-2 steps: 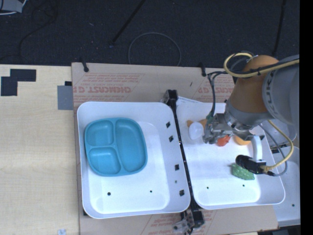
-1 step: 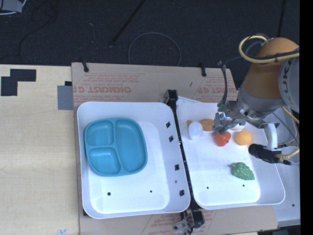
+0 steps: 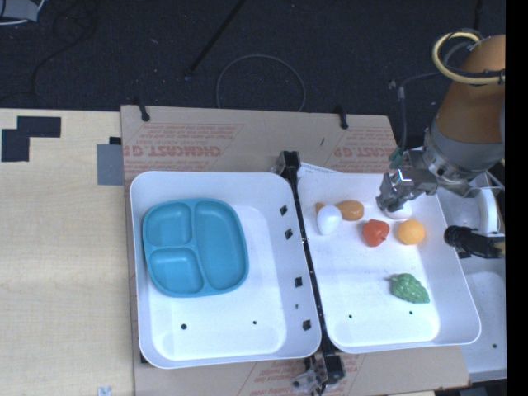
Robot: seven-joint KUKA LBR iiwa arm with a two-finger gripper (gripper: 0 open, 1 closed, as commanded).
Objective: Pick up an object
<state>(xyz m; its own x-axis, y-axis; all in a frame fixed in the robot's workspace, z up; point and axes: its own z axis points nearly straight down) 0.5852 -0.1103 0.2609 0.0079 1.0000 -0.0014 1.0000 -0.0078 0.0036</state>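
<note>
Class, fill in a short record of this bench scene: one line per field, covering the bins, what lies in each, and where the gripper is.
left bin: holds a blue divided plate
right bin: holds five small food items
white egg: touching the brown bun
red piece: beside the orange fruit
green grapes: apart from the rest, nearer the front
gripper: over the back of the right bin, near the bun; nothing seen between its fingers
</note>
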